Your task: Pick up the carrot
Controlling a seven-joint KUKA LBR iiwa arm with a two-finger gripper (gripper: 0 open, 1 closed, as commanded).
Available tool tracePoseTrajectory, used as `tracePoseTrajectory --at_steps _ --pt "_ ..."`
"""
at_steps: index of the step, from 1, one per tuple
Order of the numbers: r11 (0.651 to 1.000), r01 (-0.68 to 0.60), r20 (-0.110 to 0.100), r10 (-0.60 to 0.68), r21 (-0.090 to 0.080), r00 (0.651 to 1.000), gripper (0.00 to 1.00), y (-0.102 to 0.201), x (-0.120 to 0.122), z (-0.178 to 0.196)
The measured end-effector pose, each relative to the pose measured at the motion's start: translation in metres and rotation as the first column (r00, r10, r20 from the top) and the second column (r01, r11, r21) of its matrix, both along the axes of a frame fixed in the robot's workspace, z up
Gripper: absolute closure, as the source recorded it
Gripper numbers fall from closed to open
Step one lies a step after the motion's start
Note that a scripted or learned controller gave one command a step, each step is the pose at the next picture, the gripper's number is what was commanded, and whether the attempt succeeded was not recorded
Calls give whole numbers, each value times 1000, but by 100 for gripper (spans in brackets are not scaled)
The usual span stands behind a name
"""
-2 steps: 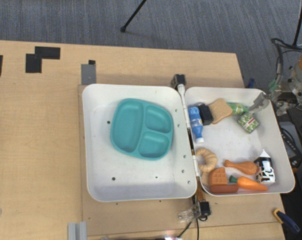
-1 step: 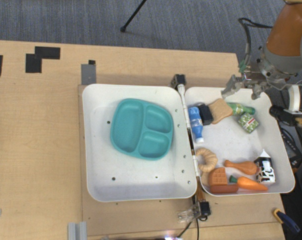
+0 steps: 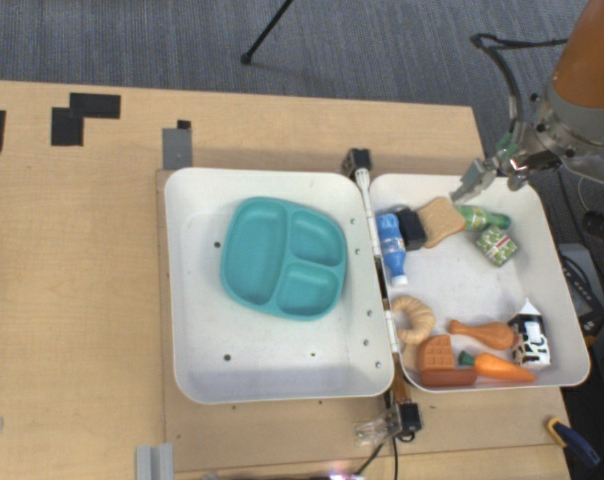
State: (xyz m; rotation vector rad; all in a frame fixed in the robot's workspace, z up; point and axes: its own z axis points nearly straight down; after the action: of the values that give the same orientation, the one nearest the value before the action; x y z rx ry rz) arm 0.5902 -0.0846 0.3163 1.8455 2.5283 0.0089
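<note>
A grey robot arm with an orange band reaches in from the right, its gripper [image 3: 487, 173] hovering over the far edge of the right bin [image 3: 562, 268]. Its two fingers are spread apart and hold nothing. The carrot [image 3: 503, 368] lies well away from the gripper, at the bin's opposite, near edge, beside a toy chicken drumstick [image 3: 482, 333] and a waffle [image 3: 436, 353]. Just beneath the gripper sit a wooden brush [image 3: 437, 221] and a green packet [image 3: 492, 238]. Far to the gripper's left, the other bin [image 3: 197, 348] holds a teal divided plate [image 3: 282, 258].

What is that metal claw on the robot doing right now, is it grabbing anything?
Two-finger metal gripper: open, holding nothing, above the right bin's far edge. The orange plastic carrot lies untouched.
</note>
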Motion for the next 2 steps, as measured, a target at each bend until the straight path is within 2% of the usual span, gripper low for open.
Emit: tracePoseTrajectory --at_steps 1,2 --pt "984 -179 -5 179 -2 984 0 -16 -62 1" --pt "991 -136 -8 136 5 991 0 57 -102 -37"
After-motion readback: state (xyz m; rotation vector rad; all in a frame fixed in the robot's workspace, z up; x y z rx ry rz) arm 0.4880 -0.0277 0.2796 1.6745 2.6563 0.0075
